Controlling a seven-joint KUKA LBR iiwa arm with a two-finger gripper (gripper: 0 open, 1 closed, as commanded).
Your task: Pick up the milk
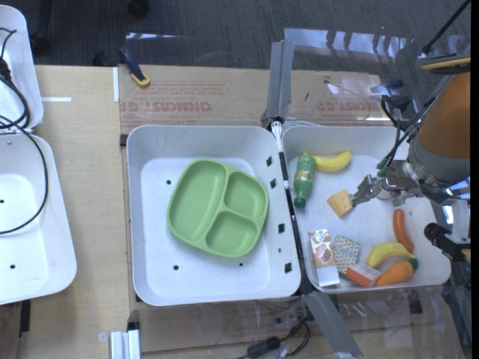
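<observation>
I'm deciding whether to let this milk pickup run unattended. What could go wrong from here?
The pincer hovers by the cheese, apart from the milk carton, so it may grab the wrong thing. The carton lies flat against the bin's near-left wall, leaving little finger room. A patterned packet sits right beside the carton and could get nudged or pinched too.

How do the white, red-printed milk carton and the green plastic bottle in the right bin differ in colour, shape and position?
The white, red-printed milk carton is boxy with flat faces; the green plastic bottle is rounded and narrows to a neck. The carton lies near the front edge of the right white bin, beside a patterned packet; the bottle lies nearer the back, beside a yellow banana. Both lie on their sides along the bin's left wall.
</observation>
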